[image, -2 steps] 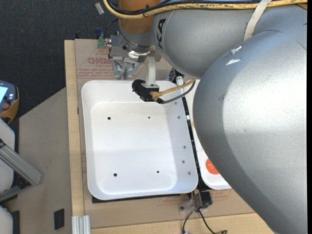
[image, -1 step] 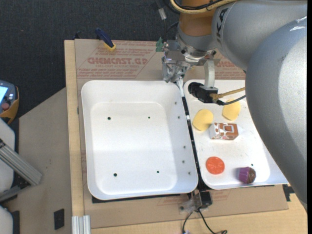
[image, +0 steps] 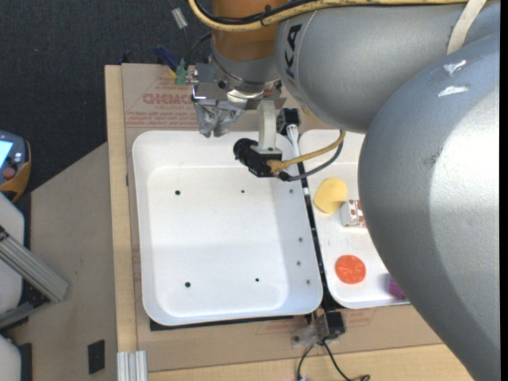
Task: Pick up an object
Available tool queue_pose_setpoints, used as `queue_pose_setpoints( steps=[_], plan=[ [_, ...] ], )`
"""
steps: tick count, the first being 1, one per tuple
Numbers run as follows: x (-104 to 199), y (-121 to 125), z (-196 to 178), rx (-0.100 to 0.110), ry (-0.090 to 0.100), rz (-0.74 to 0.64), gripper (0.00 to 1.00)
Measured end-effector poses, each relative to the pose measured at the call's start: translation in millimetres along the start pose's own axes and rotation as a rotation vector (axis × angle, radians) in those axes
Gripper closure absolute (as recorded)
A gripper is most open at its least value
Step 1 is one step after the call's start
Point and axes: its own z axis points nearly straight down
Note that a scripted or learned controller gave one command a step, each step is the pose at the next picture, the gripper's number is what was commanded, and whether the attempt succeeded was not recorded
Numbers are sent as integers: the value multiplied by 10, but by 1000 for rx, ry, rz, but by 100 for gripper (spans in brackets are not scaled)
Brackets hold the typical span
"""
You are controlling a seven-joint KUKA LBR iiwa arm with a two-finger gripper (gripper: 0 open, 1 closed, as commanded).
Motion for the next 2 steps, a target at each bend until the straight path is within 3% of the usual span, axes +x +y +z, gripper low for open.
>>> queue_pose_setpoints(
  steps=[1,2],
  plan=[
    [135,336,375,2,-7,10,100],
    [-736,210,660,12,-9,21,100]
  ],
)
